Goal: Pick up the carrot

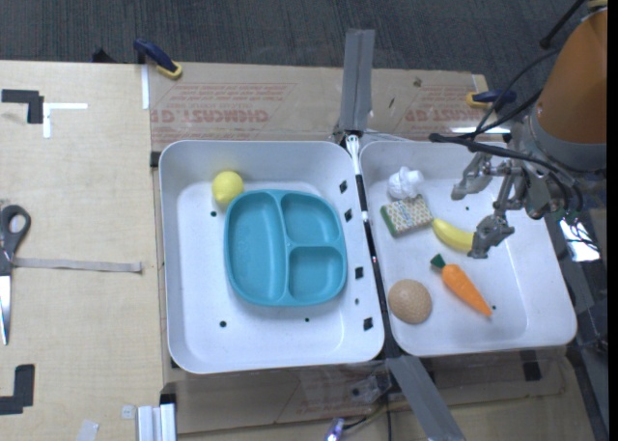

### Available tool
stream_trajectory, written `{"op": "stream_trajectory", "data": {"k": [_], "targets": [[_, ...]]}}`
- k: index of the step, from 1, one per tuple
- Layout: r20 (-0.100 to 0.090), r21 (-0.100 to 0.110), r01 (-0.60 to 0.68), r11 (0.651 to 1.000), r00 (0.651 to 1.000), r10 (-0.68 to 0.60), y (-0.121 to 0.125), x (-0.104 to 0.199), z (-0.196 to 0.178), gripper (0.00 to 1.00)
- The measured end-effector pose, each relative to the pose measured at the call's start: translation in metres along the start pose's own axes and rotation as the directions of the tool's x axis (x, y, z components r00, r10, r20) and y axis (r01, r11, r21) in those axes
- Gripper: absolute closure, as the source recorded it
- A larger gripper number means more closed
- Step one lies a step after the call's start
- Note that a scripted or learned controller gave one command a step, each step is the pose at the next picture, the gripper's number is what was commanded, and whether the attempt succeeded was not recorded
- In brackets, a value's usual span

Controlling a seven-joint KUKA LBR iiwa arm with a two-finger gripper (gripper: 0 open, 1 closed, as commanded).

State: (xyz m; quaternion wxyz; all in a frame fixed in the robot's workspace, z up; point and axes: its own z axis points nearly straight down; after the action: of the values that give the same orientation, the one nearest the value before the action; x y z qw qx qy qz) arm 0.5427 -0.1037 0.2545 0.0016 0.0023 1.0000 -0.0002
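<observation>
The grey arm is reaching in from the right. Its gripper is hanging over the right bin, fingers pointing down.

The carrot is a small orange one with a dark green stub at its top end. It lies flat on the floor of the right-hand white bin, in the half nearer that bin's front edge and a little toward its right wall. It sits on a slant: the green end points up and left toward the bin's middle, while the tapered tip points down and right toward the front right corner. Nothing grips it; it rests free.
</observation>
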Motion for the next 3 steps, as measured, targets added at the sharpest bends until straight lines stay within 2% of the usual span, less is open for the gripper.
{"op": "stream_trajectory", "data": {"k": [1, 2, 3], "targets": [[-0.001, -0.001, 0.113, 0.994, 0.994, -0.113, 0.009, 0.035, 0.130, 0.00], [0.001, 0.000, 0.072, 0.997, 0.997, -0.072, -0.015, 0.010, 0.162, 0.00], [0.006, 0.001, 0.076, 0.997, 0.997, -0.076, -0.014, 0.008, 0.152, 1.00]]}}
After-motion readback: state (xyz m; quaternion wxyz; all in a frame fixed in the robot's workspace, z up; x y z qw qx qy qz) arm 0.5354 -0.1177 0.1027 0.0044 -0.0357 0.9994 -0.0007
